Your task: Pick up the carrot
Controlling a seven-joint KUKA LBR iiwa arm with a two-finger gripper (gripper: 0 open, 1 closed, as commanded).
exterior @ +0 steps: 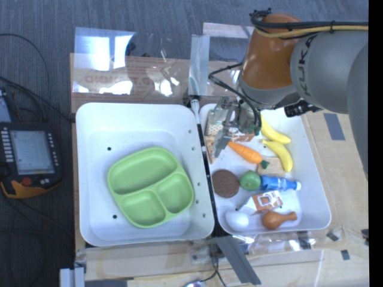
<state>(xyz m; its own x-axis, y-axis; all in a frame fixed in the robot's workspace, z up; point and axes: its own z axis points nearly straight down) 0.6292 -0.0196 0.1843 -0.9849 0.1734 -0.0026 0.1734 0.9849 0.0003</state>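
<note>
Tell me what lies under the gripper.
The gripper hangs over the right bin's upper left corner; the carrot's orange end shows just below it. Anything directly beneath is covered.

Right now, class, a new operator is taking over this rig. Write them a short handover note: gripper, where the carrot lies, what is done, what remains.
Gripper: low in the right bin, at its upper left corner, right beside the carrot's pointed end. Nothing visibly between the fingers; open or shut is not clear.
Carrot: lying flat in the right bin, tilted, left of the bananas and above the green ball and brown disc.
Left bin: holds the green divided tray.
Done: arm brought down next to the carrot.
Left: grasp the carrot and lift it, checking the grip really holds.
</note>
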